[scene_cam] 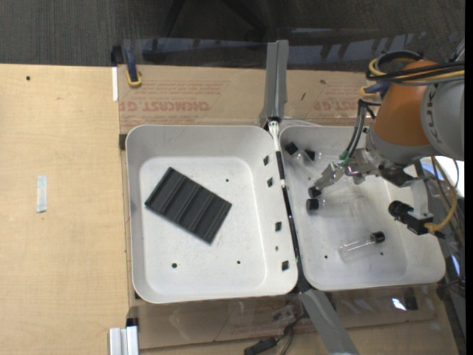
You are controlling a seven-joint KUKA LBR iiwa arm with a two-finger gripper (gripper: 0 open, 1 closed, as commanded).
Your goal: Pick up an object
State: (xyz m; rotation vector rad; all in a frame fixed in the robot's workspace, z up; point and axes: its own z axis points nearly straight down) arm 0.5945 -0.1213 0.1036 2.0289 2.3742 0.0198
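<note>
A dark ridged flat block (188, 204) lies tilted in the left bin (140, 257). In the right bin (414, 268) a clear tube with a black cap (362, 244) rests near the front. Two small black pieces (309, 154) sit near that bin's back left corner. Another small black piece (312, 204) lies by the left wall. My gripper (321, 184) reaches down and left into the right bin, its tip just above and right of that piece. I see nothing held in it.
A grey divider rail (278, 80) runs between the bins at the back. Cardboard (192, 98) lies behind the bins and a wooden bench top (59, 198) spreads to the left. The arm's orange band (403, 113) hangs over the right bin's back.
</note>
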